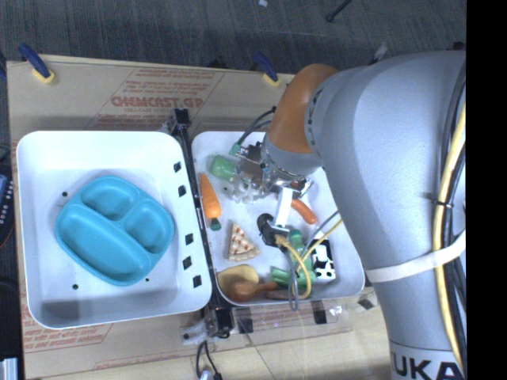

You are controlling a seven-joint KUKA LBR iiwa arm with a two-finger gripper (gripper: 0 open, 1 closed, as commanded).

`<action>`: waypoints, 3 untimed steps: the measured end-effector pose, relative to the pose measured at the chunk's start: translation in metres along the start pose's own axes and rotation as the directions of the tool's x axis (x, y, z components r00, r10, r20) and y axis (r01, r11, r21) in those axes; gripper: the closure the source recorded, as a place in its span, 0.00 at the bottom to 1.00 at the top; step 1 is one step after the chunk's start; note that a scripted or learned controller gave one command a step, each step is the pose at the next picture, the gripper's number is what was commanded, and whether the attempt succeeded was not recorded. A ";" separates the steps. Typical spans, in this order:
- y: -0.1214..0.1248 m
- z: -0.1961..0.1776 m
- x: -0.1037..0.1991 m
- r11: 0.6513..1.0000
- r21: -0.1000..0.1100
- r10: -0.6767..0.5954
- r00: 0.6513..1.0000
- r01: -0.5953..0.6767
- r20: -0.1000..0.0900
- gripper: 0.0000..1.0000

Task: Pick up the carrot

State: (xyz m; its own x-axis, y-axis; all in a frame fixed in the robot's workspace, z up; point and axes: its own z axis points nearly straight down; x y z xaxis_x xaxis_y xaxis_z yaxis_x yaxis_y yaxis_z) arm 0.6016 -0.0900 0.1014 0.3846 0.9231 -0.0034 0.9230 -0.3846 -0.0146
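Observation:
The carrot (209,198) is orange with a small green stub at its near end. It lies lengthwise along the left wall of the right bin (346,236), flat on the floor. My gripper (250,180) hangs over the far middle of that bin, just right of the carrot and a short gap away from it. Nothing shows between it and the carrot. The grey arm and its orange band cover the bin's far right part.
In the right bin lie a green piece (223,165), a pizza slice (241,242), an orange piece (303,210), a black-and-white block (322,264) and a yellow-brown heap (242,282). A blue divided plate (115,228) sits in the left bin (40,157).

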 end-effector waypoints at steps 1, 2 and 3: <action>-0.052 -0.091 0.048 0.940 -0.005 0.342 0.940 -0.342 -0.007 1.00; -0.128 -0.087 0.068 0.942 -0.001 0.335 0.942 -0.335 0.000 1.00; -0.128 -0.097 0.068 0.945 0.006 0.328 0.945 -0.328 0.003 1.00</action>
State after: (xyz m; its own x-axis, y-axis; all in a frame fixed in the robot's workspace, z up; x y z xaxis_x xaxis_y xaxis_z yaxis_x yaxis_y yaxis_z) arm 0.5110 0.0216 0.1999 0.6661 0.7458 -0.0111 0.7456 -0.6662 -0.0186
